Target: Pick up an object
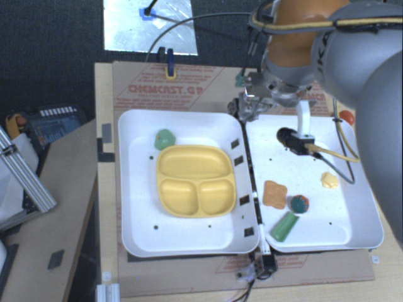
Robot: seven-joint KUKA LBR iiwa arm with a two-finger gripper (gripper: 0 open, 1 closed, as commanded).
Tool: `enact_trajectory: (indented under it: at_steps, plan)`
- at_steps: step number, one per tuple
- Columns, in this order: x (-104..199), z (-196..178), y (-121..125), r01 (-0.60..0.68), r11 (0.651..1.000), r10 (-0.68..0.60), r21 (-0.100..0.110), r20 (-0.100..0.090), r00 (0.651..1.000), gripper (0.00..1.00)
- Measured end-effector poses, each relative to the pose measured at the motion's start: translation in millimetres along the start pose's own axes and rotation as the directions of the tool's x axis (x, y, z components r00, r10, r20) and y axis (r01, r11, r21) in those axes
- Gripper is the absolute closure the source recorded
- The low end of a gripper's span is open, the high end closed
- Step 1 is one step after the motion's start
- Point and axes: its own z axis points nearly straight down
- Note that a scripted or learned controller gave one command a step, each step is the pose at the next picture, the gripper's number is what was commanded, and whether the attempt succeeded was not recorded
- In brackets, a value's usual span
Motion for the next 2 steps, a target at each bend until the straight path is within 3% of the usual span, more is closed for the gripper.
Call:
enact_trajectory:
  at_steps: [1, 2]
  plan:
    - [58.5, 2.9, 6.4, 0.003, 1.000, -0.003, -0.001, -0.002, 1.000, 1.00]
    - [55.0, 2.9, 6.3, -0.002, 1.000, 0.002, -0.001, 0.000, 1.000, 0.00]
